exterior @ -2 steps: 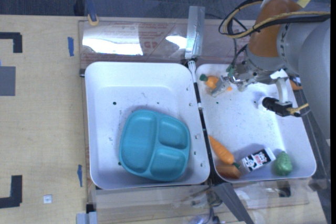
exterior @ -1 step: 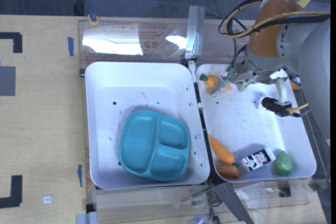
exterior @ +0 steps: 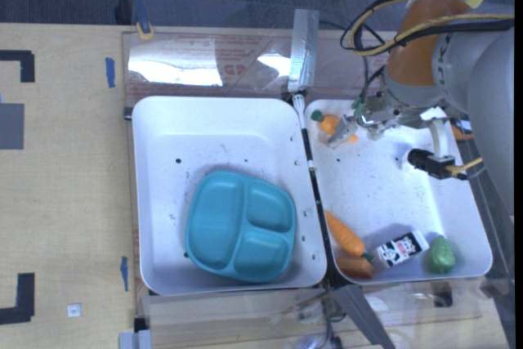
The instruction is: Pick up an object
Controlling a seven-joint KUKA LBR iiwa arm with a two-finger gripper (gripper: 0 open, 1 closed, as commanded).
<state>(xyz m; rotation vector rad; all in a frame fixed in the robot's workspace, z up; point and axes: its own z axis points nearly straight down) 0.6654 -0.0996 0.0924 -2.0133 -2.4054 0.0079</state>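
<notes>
My gripper hangs low over the far left corner of the right bin. A small orange object lies right at its tip, against the bin's left wall, and a smaller orange bit shows just below the tip. Whether the orange object is touched or held cannot be made out. Along the bin's near edge lie two carrots, a small black-and-white carton and a green lump. The left bin holds a teal divided plate.
The grey arm with its orange band and looping cables covers the right bin's far right corner. A black part with a yellow end juts out over the bin's right side. A clear panel stands behind the left bin.
</notes>
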